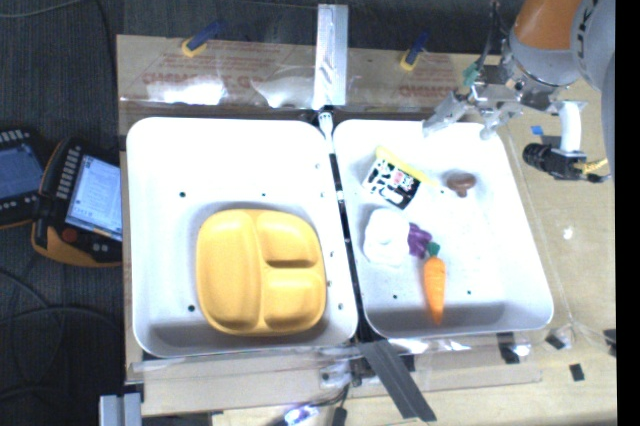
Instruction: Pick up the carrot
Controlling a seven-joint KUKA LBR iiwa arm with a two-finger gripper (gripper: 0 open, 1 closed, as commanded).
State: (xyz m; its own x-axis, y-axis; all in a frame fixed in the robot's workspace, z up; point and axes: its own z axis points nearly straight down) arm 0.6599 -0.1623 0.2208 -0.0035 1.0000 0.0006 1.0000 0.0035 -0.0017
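The carrot (pixel 434 286) is small and orange with a green top. It lies in the right bin (pixel 510 254) near the front wall, green end pointing toward the back. My gripper (pixel 460 125) hovers over the back edge of the right bin, far behind the carrot. Its two fingers stand spread apart with nothing between them.
Touching the carrot's green top is a purple item (pixel 420 239), next to a white round object (pixel 385 236). A black-and-white box with a yellow edge (pixel 393 179) and a brown lump (pixel 460 182) lie further back. A yellow divided tray (pixel 262 269) rests in the left bin (pixel 160 214).
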